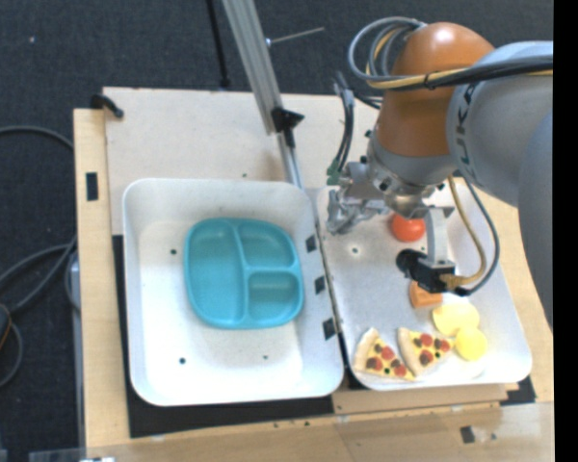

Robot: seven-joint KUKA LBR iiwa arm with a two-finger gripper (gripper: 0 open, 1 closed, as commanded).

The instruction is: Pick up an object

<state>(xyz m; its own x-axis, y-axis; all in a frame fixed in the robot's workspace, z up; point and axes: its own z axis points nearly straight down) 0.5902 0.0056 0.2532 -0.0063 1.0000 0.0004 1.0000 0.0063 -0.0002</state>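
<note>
Camera view: beige worktop carrying two white bins side by side. Grey arm with orange band reached in from right, over upper part of right bin. Left bin held teal divided plate, lying flat. Claw hung near right bin's upper left corner; state impossible to tell. Two pizza slices along right bin's lower edge, yellow pieces just beside. Small orange-red ball beside wrist, apart from claw.

Teal tray: smooth matt plastic. White bins: prob. plastic, slight sheen. Pole: ribbed metal.
</note>
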